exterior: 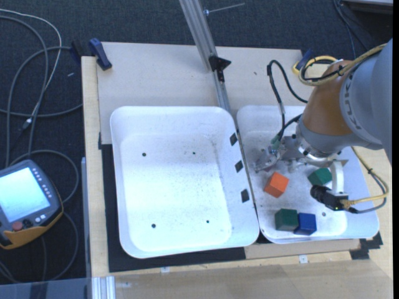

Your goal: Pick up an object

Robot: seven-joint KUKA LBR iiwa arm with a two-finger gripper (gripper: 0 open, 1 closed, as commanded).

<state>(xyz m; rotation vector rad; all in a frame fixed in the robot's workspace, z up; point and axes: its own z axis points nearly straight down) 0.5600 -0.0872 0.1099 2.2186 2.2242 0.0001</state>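
In the right bin (249, 120) lie several small blocks. An orange cube (276, 184) sits near the bin's middle, and a dark green cube (287, 219) and a blue cube (306, 223) rest side by side by the front wall. A teal-green block (320, 176) lies partly under the arm's wrist. My gripper (269, 157) hangs low over the right bin's left half, just above and slightly left of the orange cube. Nothing shows as held in it.
The left bin (124, 126) stands beside the right one, with black clips on the shared wall (240, 167). A slanted metal pole (199, 27) crosses the back of the bench. Cables loop around the wrist (280, 98). A teach pendant (25, 198) lies off the bench at left.
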